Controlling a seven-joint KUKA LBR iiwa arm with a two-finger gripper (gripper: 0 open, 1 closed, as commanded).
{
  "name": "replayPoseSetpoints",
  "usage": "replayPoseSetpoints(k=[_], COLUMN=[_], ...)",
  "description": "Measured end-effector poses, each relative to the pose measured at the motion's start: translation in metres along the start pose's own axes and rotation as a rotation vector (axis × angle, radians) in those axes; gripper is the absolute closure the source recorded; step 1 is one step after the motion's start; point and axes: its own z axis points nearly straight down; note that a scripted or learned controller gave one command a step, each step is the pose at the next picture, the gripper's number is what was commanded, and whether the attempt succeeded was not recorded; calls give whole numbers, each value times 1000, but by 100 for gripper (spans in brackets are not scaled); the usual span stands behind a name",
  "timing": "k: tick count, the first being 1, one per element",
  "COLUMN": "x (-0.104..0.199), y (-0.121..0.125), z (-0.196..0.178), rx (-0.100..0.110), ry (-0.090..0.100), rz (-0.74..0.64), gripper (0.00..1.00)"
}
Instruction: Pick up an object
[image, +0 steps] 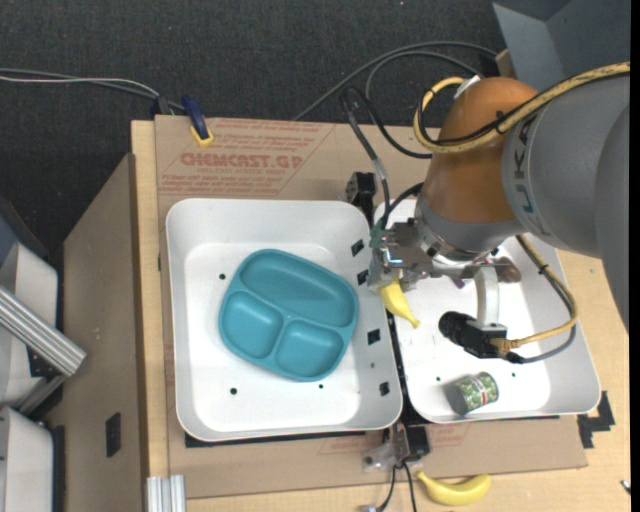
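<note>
Gripper (392, 272): we see it low at the bins' shared edge; we cannot tell its state.
Banana (400, 303): at 6 o'clock, just beside it.
Can (472, 391): at 5 o'clock, well apart.
Risk: we may clip the rim and nudge the banana away.

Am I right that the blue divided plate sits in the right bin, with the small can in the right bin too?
Not quite. The camera view shows the blue divided plate in the left bin. The small can does lie in the right bin.
</note>
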Motion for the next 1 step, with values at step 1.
replayPoseSetpoints(k=[1], x=[49], y=[-5], z=[-13], rx=[-3], ry=[-1], rz=[1], gripper=[100])
